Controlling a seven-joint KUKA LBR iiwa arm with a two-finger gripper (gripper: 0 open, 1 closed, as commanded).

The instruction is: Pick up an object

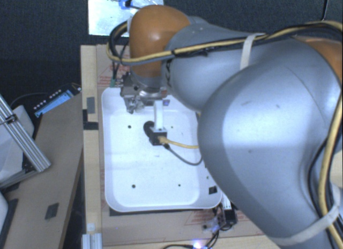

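Observation:
My gripper (133, 102) hangs low over the far left corner of the left white bin (123, 189), under the orange band of the wrist (153, 34). I see no loose object on the bare part of the bin floor, just a few small dark dots. The grey arm (257, 114) covers the bin's right side and everything to the right of it.
A shiny foil sheet (126, 4) lies behind the bins. At the left stand an aluminium frame (24, 138) and a blue and black strip (53, 100). Wooden bench edge (91, 162) runs along the bin's left side.

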